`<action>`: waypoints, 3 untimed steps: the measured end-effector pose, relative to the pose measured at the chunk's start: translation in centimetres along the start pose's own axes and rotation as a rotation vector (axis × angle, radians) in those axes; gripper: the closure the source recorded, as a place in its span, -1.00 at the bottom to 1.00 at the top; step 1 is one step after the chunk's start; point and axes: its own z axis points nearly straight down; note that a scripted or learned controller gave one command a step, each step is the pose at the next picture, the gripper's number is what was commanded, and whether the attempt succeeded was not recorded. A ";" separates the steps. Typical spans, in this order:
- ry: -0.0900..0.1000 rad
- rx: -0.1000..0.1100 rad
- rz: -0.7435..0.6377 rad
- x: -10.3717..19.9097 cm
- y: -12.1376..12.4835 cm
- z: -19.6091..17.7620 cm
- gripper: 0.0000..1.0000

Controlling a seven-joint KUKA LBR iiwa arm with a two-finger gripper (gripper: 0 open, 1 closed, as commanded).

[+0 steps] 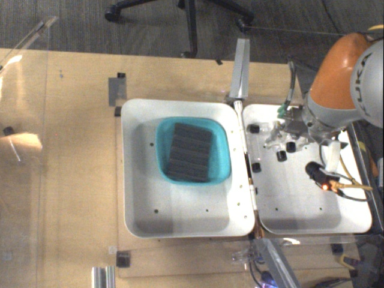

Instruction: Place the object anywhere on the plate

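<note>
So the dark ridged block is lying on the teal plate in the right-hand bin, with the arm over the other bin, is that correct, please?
Not quite: the bins are swapped. The camera view shows the dark ridged block lying on the teal plate in the left bin, while the arm is over the right bin. The rest holds.

**Count from my remote station**

I count two white bins: the left bin (138, 215) at frame centre, the right bin (300, 215) beside it at lower right. One teal plate (223, 155) sits in the left one, carrying one dark ribbed object (191, 153). I see one arm (342, 77) at the right edge with one gripper (287, 138), one counter (66, 179), and one office chair base (191, 11) along the top.
</note>
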 end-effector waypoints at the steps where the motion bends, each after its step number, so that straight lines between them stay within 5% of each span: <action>1: 0.000 0.000 0.000 0.0 0.0 0.0 -1.00; 2: 0.000 0.000 0.093 7.1 -5.0 -4.1 -1.00; 3: -0.001 -0.002 0.158 4.4 -6.8 -7.6 -1.00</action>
